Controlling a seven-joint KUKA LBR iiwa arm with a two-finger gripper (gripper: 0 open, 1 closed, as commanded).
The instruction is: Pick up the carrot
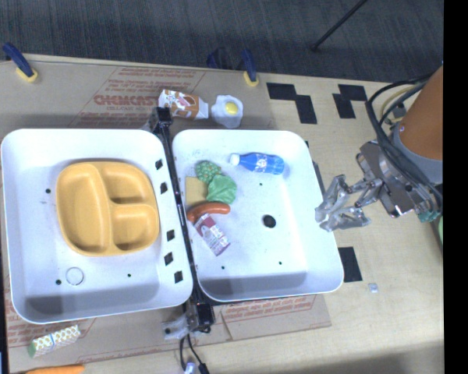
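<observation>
Approaching stage: gripper [337, 206], fingers apart & empty, is parked beside right bin [321, 267]; carrot [208, 209] must be reached.

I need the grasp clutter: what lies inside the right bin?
Right bin: blue bottle, green leafy toy, yellow block partly beneath it, orange-red carrot, small red packet.

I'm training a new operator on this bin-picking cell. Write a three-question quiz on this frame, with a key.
1. True or false: the gripper is over the left bin.
2. Which bin holds the carrot? A) left B) right
3. What lies in the left bin?

Key:
1. False; it is at the right bin's right rim.
2. B, near that bin's left wall.
3. A yellow divided tray.
</observation>
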